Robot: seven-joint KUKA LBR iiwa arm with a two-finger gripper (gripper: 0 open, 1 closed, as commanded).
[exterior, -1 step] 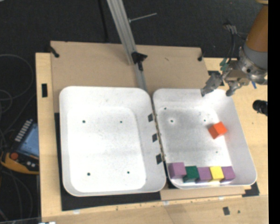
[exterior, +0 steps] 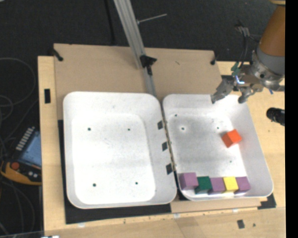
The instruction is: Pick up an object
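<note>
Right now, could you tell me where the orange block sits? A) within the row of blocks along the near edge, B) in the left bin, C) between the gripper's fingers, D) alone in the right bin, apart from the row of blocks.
D: the orange block lies by itself in the right bin, apart from the row of blocks.

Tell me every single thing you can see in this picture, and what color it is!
bins: 2, white, side by side on the bench
orange block: 1, orange, alone in the right bin, toward its right side
purple blocks: 3, purple, in the row along the right bin's near edge
green block: 1, green, in that row, second from the left
yellow block: 1, yellow, in that row, second from the right
metal pole: 1, grey, slanting up from behind the bins
handheld controller: 1, orange and black, off the bench's left side
arm: 1, grey with an orange band, at the right
end effector: 1, open, above the right bin's far edge
</note>
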